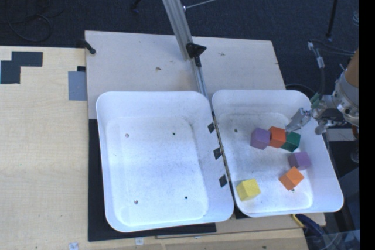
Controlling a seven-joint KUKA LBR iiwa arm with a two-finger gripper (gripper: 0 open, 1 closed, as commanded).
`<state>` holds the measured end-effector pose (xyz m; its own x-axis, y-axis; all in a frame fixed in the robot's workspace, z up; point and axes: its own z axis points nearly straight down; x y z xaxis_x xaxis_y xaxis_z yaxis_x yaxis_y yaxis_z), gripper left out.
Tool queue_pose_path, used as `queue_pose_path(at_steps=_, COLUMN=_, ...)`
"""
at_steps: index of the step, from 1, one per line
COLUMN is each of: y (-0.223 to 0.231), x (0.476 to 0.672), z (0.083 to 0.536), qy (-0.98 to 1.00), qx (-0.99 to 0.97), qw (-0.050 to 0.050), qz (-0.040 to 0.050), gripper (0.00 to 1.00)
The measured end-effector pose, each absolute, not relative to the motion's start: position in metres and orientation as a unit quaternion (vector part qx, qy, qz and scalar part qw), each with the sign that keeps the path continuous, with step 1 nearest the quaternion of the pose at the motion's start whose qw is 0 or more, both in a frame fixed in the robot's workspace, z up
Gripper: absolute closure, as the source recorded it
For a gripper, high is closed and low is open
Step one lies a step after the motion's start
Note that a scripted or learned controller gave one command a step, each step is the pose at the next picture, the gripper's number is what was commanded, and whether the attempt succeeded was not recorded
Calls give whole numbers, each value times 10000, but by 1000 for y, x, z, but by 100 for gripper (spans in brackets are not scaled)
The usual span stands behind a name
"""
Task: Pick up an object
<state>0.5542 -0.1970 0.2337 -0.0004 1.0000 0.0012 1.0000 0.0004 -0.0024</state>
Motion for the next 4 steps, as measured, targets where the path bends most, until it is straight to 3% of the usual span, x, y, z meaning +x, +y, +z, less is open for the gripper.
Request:
queue_pose_path(at_steps=1, y=-181, x=579, z=129, qy=-7075, qx=-7067, qw=-8, qz=2, gripper=0)
queue_pose_path(at_steps=2, y=-199, x=589, z=120, qy=-7083, qx=-7057, qw=-139, qz=-72, gripper=0)
queue_pose_path(at_steps=3, y=-202, x=590, z=130, qy=-7074, qx=-7066, qw=-157, qz=-79, gripper=100)
queue_pose_path(at_steps=4, y=-202, x=589, z=130, qy=-7072, qx=-7068, qw=-155, qz=-78, gripper=0)
